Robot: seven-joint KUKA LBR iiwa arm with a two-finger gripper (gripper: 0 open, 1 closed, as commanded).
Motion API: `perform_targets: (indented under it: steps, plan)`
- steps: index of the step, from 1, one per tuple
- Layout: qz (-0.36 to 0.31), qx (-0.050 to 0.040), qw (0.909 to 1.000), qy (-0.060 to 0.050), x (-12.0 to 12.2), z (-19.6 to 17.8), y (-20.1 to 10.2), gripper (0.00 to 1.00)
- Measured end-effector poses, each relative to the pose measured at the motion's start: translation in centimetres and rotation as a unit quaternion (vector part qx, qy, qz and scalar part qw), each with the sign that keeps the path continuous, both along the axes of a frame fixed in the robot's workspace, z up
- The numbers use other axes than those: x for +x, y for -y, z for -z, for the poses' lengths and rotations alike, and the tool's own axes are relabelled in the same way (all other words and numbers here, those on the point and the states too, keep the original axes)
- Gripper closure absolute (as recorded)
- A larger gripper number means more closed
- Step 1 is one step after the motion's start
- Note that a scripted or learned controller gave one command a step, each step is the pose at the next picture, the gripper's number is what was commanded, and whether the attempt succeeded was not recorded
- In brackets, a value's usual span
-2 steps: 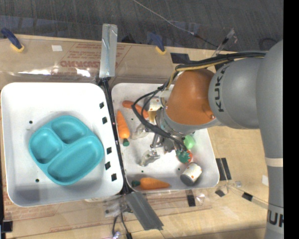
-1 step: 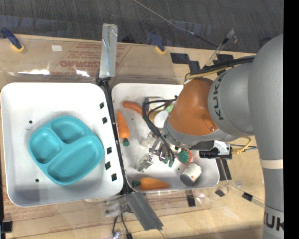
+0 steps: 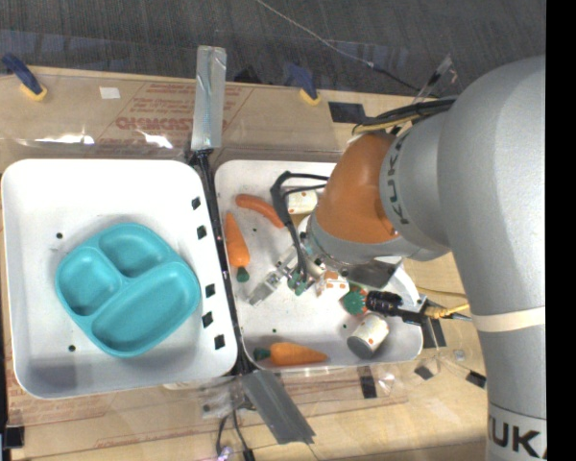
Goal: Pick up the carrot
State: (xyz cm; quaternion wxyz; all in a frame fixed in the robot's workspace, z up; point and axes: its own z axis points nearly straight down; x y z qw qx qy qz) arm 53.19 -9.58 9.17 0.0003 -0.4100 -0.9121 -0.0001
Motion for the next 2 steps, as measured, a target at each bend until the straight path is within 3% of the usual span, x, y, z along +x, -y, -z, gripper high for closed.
perform_targets:
  steps: [1, 2]
  plan:
    - [-0.004, -0.0001, 1.0000, 0.000, 0.1, -1.0, -0.1, 1.00]
    - [-0.107, -0.0011, 0.9942, 0.005, -3.3, -16.1, -1.5, 1.00]
